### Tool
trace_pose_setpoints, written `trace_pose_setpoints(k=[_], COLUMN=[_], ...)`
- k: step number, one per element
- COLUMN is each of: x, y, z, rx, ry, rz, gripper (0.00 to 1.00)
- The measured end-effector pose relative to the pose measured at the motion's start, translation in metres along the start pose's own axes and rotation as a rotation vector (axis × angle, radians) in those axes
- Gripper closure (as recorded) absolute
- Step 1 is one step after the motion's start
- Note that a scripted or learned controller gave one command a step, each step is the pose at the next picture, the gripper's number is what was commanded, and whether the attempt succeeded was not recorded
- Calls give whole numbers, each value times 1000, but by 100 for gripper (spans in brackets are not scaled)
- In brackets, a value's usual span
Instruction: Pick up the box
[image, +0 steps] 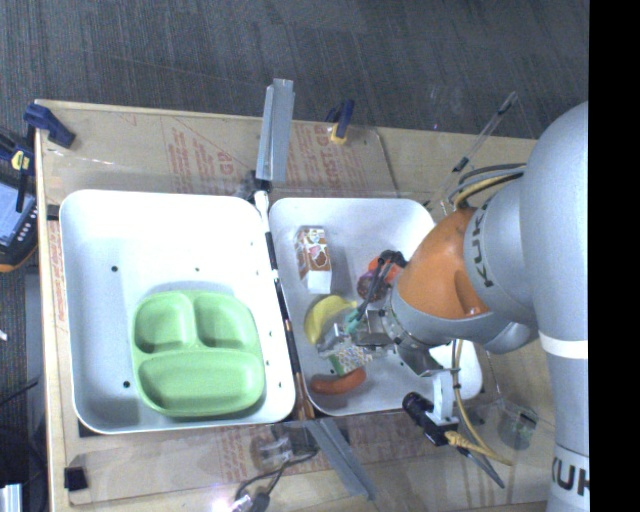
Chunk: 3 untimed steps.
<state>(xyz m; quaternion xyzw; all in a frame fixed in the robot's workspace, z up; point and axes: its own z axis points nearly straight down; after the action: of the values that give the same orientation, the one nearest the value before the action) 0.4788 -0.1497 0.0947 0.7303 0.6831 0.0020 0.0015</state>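
The box (313, 256) is a small white carton with a brown picture, lying in the right bin (400, 215) near its left wall, towards the back. My gripper (357, 326) hangs low over the middle of that bin, in front of and to the right of the box and apart from it. It sits just beside a yellow banana (324, 316), and a small patterned packet (349, 356) lies directly under it. The orange band and grey wrist (450, 285) cover the right part of the bin.
A red-brown sausage (337, 381) lies at the right bin's front edge, and a red and black item (381, 267) peeks out beside the wrist. The left bin (100, 230) holds a green divided plate (198, 355). Clamps and cables lie on the bench around the bins.
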Motion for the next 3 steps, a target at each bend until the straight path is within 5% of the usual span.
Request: trace_pose_setpoints(k=[1,2,3], x=[-1,43,43], y=[1,28,28], z=[-10,-73,-73], rx=[-1,6,6], ry=[-1,1,1], rz=[-4,-424,-424], gripper=[100,100,0])
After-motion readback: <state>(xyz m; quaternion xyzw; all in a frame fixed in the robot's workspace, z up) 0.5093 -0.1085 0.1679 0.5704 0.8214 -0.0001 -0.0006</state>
